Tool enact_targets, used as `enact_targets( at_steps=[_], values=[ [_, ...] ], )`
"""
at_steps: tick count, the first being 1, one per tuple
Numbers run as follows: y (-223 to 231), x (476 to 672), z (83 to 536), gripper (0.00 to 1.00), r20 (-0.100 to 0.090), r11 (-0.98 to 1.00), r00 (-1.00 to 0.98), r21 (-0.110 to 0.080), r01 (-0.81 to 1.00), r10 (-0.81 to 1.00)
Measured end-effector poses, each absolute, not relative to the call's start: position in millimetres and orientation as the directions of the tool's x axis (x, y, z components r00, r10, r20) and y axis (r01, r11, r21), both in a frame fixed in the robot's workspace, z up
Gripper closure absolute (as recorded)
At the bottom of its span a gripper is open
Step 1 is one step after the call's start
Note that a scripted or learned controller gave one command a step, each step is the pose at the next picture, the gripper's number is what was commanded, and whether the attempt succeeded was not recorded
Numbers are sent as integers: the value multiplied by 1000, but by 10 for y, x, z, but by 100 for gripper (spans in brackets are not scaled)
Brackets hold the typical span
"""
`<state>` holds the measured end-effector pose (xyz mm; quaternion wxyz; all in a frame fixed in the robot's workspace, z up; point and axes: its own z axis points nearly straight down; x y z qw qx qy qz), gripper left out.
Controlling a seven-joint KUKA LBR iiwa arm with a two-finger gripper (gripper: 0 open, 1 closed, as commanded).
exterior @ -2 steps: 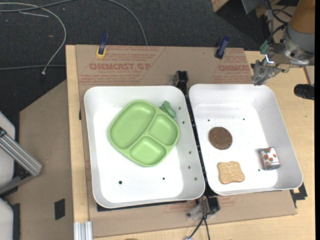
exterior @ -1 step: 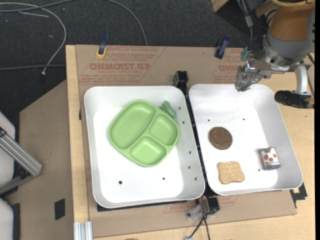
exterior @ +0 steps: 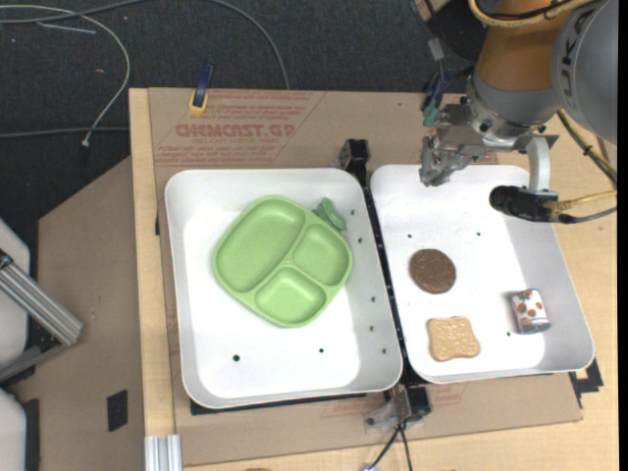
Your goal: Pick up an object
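We see the arm (exterior: 535, 37) coming in from the upper right, its grey and orange body cut off by the top and right edges of the view, so its upper links are out of sight. The gripper (exterior: 435, 170) hangs over the far left corner of the right bin (exterior: 569, 292), and it is small and dark against the wrist hardware; we cannot tell how its jaws stand, and we see nothing between them. In the right bin lie a round brown disc (exterior: 433, 271) near the middle, a tan toast-shaped piece (exterior: 453, 339) just nearer the front edge, and a small box with red spots (exterior: 529, 311) toward the right wall, all well apart from the gripper. A black part (exterior: 520, 202) on the wrist side hides a bit of the bin floor. In the left bin (exterior: 196, 292) rests a green divided plate (exterior: 283, 261), with a small darker green thing (exterior: 331, 214) touching its far rim, too small for us to name.
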<state>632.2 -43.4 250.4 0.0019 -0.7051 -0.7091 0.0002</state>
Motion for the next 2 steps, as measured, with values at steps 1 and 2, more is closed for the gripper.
enact_targets(
  at_steps=[1, 2],
  values=[
    [99, 6340, 2356, 100, 3, 6, -6, -4, 1000, 1000],
    [685, 6280, 2426, 100, 3, 7, -7, 0, 1000, 1000]
  ],
)
